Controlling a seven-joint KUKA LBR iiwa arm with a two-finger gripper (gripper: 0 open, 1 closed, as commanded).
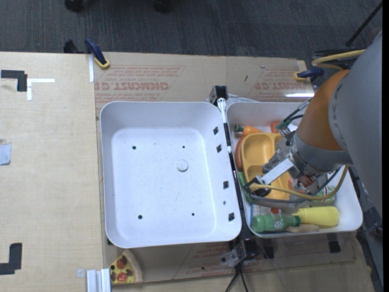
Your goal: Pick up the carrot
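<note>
- The arm [364,84] comes in from the right side of the view. Its big grey link takes up the upper right corner and looks kinda blurry since it's so close to the camera.
- The orange band [322,114] sits right under that grey link and wraps round toward the left.
- Below the band is a grey wrist section [319,157], pointing steeply down and a touch left.
- The gripper [301,180] hangs under the wrist and is mostly tucked beneath it from this angle, with just some metal bits poking out at the lower edge.
- No idea from up here whether it's open or closed, because the wrist is in the way.
</note>
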